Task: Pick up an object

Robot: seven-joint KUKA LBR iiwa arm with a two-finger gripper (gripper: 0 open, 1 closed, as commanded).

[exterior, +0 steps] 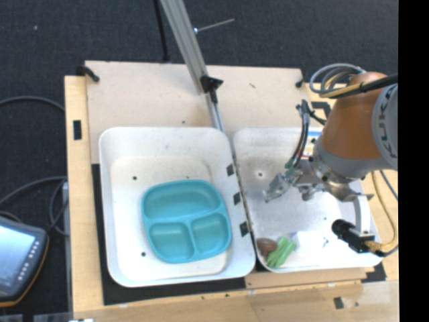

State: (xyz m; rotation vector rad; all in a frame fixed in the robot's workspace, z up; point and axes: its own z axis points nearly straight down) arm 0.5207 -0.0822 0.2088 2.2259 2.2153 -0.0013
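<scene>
Left bin (120, 180) held a teal divided tray (186, 220), lying flat, compartments bare. Right bin (268, 146) held a green object (283, 251) touching a brown object (267, 246) at the near-left corner. Gripper (276, 188) hovered above that bin's floor, apart from both, nothing between the fingers; open or shut, cannot tell. Best to shift toward the near corner, descend straight over the green piece, avoid the wall.
</scene>
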